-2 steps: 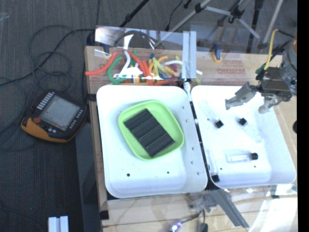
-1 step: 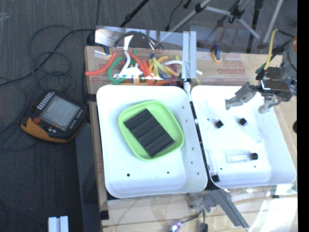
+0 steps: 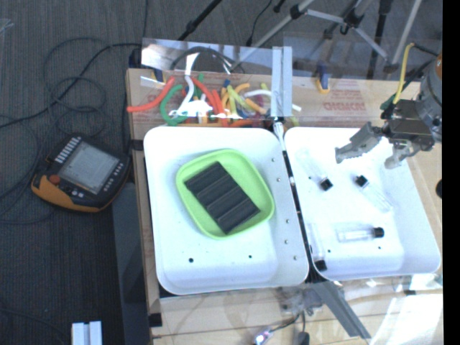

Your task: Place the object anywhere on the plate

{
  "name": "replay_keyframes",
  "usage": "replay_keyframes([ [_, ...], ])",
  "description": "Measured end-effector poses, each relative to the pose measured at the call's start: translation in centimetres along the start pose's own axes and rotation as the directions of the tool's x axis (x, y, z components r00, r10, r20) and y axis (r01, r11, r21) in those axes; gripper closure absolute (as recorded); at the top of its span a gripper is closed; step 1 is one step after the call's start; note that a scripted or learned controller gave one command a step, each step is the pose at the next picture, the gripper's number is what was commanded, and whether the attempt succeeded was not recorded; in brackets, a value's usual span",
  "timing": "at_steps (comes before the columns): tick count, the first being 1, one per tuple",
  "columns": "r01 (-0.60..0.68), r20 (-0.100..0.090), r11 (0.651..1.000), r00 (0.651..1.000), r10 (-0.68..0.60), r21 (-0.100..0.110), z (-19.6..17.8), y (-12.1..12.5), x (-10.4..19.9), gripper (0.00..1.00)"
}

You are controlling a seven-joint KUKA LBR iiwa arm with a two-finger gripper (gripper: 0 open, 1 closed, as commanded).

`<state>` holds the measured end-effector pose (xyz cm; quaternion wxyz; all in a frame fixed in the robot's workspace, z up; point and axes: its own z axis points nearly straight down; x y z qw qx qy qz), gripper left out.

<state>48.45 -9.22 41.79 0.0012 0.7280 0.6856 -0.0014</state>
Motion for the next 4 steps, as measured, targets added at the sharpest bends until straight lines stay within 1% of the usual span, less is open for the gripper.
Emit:
replay_keyframes([
  [1,0.0,0.0,1.0,1.0,0.0,0.0,0.0,0.0,0.0,0.0],
  [2,-0.244,0.0,0.97,0.97,0.244,0.003,13.5,0.2,-5.1,0.0],
  [3,-0.396,0.0,0.918,0.918,0.396,0.001,3.4,0.2,-4.0,0.0],
  [4,-0.396,0.001,0.918,0.918,0.396,0.002,3.4,0.2,-4.0,0.0],
])
